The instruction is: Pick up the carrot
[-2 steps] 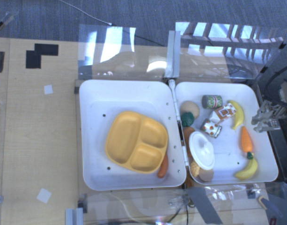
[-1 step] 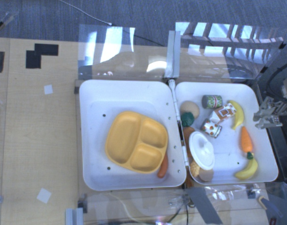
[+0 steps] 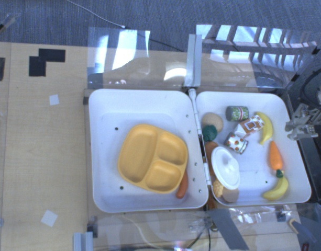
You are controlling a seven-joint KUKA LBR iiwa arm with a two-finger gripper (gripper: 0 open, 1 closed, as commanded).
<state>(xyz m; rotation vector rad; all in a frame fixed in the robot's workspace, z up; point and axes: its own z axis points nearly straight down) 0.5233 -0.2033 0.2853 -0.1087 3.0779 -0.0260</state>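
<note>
The carrot (image 3: 276, 157) is orange with a small green top at its near end. It lies in the right bin (image 3: 254, 101) near the right wall, between two bananas. My gripper (image 3: 300, 123) hangs over the right bin's right rim, just above and to the right of the carrot and apart from it. Nothing shows in its grasp.
The right bin also holds a banana (image 3: 265, 127), another banana (image 3: 276, 189), a green can (image 3: 237, 113), two small boxes (image 3: 236, 143), a white lid (image 3: 225, 167) and round foods. In the left bin (image 3: 105, 140) lie a yellow divided plate (image 3: 152, 158) and a reddish-orange stick (image 3: 182, 186).
</note>
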